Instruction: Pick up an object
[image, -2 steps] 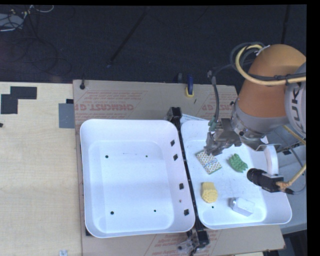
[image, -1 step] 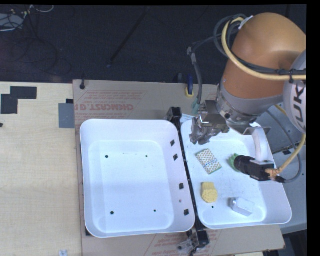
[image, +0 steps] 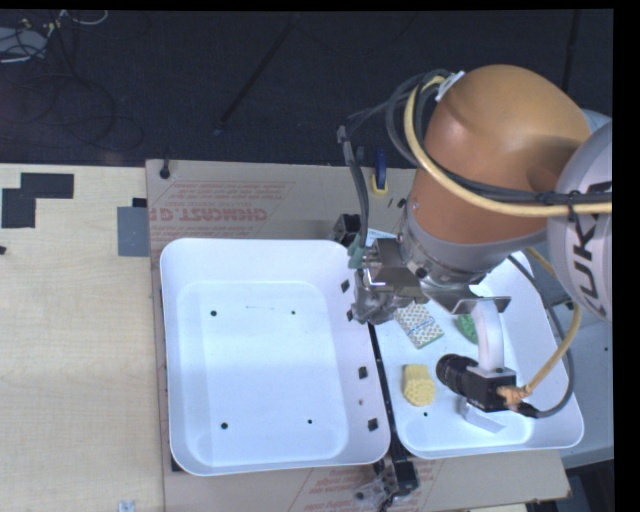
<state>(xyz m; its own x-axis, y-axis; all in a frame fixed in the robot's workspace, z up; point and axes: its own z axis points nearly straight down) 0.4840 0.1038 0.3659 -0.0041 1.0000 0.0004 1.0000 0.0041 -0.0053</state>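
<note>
On the far left we see the pale wooden bench (image: 70, 350) with some black shapes (image: 38, 195) and a grey square (image: 131, 230) on it. Next comes a brown card sheet (image: 230, 205) with red letters, and both bins sit on top of it. The left bin (image: 180, 300) is white, with a few small dark dots on its floor. Small black clips (image: 362, 373) sit along the line where the two bins meet.

The gripper (image: 375, 300) hangs over that line, at the left edge of the right bin (image: 560, 435). We cannot tell if it is open or closed, and we see nothing held in it.

The things to pick up all lie in the right bin. A checked piece (image: 420, 325) lies just right of the gripper. A yellow lump (image: 419, 385) lies below it, nearer to us. A green thing (image: 467, 327) peeks out a bit further right. Above them all is the big arm (image: 500, 140) with its orange band.
</note>
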